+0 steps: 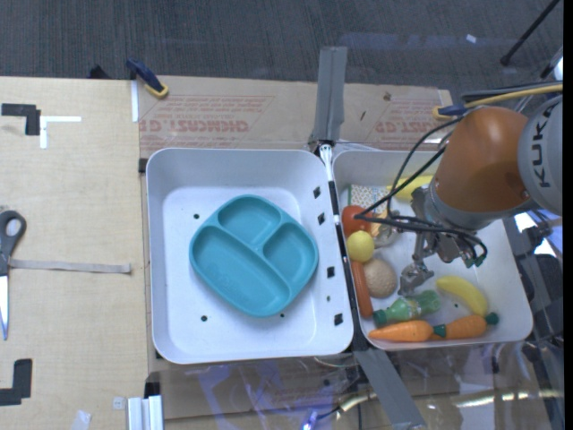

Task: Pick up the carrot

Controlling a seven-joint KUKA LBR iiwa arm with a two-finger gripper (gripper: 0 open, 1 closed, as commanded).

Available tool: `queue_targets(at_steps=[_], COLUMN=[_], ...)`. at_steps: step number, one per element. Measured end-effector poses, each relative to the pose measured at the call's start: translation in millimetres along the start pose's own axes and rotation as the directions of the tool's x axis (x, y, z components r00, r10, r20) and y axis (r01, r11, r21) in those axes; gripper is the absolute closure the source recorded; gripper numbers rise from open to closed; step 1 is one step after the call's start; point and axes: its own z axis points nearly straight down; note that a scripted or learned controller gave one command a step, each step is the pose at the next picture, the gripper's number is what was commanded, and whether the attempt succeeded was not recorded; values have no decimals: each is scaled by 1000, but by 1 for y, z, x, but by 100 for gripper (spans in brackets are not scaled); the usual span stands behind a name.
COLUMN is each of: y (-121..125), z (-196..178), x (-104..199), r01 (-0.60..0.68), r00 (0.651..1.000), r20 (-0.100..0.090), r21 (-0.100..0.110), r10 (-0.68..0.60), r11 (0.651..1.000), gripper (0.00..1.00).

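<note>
Two orange carrots with green tops lie along the front wall of the right bin point(515, 267): a larger carrot point(403, 331) and a shorter one point(466, 327) to its right. My gripper point(414, 278) hangs low in the middle of this bin, just above a green leafy toy point(408, 308) and a little behind the larger carrot. Nothing is visibly held in it. The orange wrist band point(479, 159) covers the bin's back part.
Around the gripper lie a yellow banana point(464, 292), a beige potato point(380, 277), a lemon point(360, 245) and a long red-orange piece point(362, 289) by the left wall. The left bin point(161, 240) holds a blue divided plate point(255, 253). Scissors point(9, 240) lie far left.
</note>
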Motion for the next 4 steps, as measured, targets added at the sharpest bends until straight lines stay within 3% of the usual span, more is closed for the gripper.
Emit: queue_targets(at_steps=[1,2,3,4], y=[6,12,19,-25], z=[-8,2,-3,2], x=[29,29,44,-25], r01=[-56,-145,-22,-8], r00=[997,989,1000,1000], r20=[47,2,22,0], r21=[17,-1,7,-2], r10=[55,145,22,8], r11=[998,989,1000,1000], gripper=[0,0,0,0])
